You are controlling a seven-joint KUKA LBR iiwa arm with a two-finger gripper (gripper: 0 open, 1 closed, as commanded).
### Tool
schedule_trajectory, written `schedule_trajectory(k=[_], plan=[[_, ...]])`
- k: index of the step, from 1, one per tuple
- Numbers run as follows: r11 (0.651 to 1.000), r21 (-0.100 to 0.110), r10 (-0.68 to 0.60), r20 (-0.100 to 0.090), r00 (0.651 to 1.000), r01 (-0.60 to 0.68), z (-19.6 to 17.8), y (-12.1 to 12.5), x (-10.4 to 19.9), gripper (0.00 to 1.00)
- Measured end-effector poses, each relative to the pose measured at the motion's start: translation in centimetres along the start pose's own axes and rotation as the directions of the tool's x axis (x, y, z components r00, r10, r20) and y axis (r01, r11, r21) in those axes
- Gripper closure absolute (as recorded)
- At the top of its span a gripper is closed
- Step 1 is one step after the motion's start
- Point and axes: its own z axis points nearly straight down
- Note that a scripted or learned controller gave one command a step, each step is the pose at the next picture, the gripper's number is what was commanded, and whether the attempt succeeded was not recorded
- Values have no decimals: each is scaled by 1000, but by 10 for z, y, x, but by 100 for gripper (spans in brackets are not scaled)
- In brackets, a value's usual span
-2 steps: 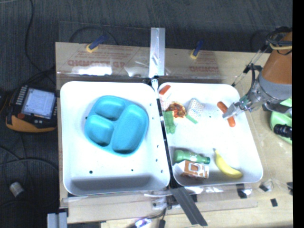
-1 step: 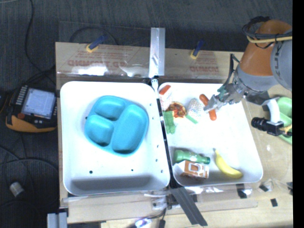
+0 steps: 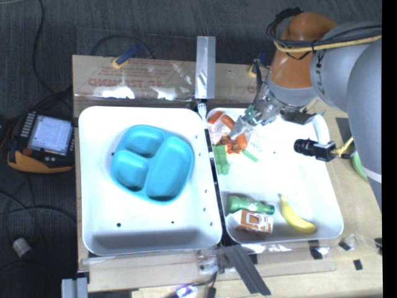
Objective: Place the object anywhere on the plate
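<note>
The plate (image 3: 152, 162) lies well left of the gripper (image 3: 245, 124), whose finger state I cannot tell.

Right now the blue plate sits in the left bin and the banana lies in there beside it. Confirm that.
Not quite. The blue plate does sit in the left bin, but the banana lies in the right bin, near its front edge beside a green bottle. The camera view shows this.
</note>
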Motion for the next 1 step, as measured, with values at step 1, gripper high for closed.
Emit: schedule_trajectory(k=[1], plan=[[991,0,137,0,991,-137,0,14,-16,100]])
